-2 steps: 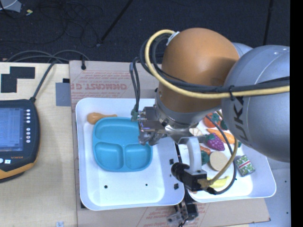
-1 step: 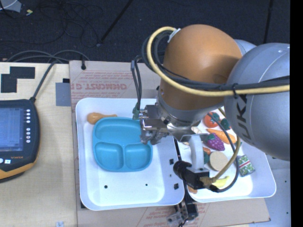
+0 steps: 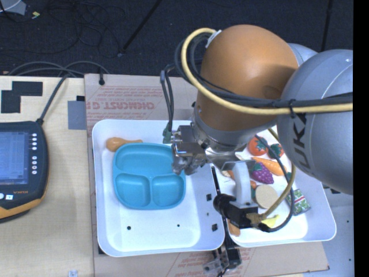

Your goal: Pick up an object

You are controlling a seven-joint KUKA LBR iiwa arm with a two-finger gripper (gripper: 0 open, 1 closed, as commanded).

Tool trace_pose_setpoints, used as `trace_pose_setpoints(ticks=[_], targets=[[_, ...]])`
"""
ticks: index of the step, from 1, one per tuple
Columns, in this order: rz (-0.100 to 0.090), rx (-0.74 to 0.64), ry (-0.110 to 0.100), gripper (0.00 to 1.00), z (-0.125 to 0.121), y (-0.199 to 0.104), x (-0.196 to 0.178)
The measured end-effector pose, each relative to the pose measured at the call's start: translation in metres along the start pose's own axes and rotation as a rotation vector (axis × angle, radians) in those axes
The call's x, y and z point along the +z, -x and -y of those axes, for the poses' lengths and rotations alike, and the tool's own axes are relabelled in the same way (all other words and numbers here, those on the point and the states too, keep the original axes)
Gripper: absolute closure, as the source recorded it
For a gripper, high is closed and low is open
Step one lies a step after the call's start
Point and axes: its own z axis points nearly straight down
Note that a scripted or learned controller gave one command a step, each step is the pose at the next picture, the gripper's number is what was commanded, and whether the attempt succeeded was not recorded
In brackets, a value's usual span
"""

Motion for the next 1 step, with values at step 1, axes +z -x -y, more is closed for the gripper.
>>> trace_pose_setpoints(ticks=[1], targets=[[-0.001,0.014,-0.001,1.00,0.0019,0.0468,0.1023]])
